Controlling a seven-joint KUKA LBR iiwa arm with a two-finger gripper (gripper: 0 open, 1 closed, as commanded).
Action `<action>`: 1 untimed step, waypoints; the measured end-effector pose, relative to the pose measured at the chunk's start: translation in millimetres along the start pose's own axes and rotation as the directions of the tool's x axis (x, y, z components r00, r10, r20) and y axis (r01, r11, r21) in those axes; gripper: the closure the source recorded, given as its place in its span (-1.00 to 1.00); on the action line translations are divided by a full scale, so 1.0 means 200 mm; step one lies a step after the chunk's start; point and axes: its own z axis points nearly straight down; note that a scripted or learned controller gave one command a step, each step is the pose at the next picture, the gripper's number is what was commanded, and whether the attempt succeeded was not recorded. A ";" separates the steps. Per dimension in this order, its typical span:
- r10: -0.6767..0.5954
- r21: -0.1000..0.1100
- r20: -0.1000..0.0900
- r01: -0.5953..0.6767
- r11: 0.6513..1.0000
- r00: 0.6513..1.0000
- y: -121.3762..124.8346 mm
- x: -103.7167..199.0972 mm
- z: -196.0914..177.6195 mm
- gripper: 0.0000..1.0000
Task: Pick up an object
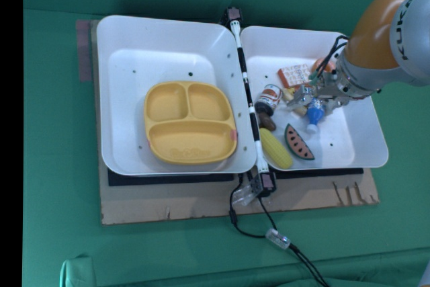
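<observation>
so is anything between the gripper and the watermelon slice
Yes, a blue bottle sits just under the gripper, on the line down to the watermelon slice. The slice itself lies uncovered in the right bin, with the corn beside it.

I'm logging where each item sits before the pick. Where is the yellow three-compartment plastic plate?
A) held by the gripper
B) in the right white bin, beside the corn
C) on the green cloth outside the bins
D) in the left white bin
D: the yellow three-compartment plastic plate lies flat on the floor of the left white bin, while the toy corn cob lies in the right white bin.
</observation>
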 end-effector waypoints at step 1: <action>0.007 -0.014 0.006 -0.007 1.000 1.000 0.01 -0.02 -0.08 1.00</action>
